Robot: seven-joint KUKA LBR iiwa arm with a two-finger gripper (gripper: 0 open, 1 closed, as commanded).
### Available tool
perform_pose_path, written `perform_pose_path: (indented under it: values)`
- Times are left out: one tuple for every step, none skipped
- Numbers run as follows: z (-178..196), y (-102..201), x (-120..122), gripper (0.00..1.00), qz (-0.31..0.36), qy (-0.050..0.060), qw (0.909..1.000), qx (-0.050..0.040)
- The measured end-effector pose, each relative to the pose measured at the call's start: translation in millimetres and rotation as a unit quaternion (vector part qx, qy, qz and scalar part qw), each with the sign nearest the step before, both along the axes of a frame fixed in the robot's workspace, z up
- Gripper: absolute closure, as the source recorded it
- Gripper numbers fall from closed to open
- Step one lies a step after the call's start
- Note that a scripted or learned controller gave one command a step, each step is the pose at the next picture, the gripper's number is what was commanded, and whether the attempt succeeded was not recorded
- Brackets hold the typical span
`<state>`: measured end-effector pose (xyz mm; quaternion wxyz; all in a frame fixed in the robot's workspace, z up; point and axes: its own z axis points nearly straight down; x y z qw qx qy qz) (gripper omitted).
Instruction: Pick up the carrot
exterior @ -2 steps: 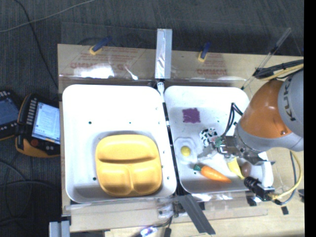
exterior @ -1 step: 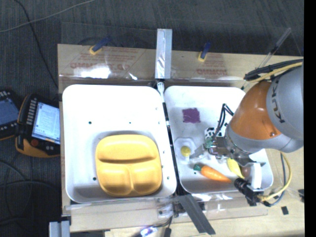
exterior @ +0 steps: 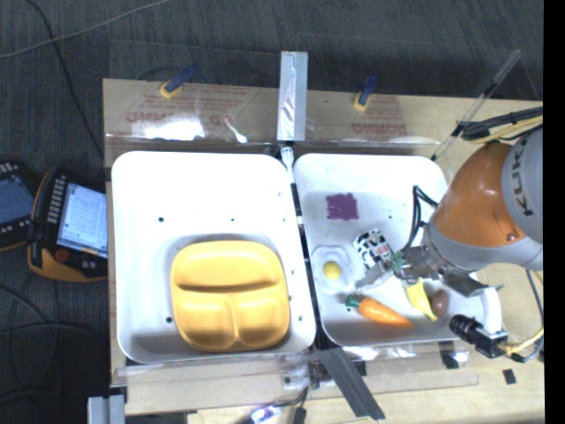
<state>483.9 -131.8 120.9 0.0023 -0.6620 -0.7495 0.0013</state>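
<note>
Carrot, orange with a green stem end pointing left, lies near the front wall of the right bin. Just beside its thick end sits a yellow banana, with a fried egg to the left. The gripper hovers just above; whether its fingers are parted I cannot tell. Farther back lie a black-and-white toy and a purple square. A yellow tray is in the left bin.

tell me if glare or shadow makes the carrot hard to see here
Camera view: the carrot is evenly lit and sharp enough, orange against the white right bin; only a soft shadow lies beneath it. Glare sits on the plastic sheet behind the bins, away from the carrot.
</note>
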Motion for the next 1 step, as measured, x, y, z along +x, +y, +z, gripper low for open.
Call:
perform_pose_path:
  values:
    - [-1.6,7.1,0.5,0.0,0.006,0.0,1.0,0.0007]
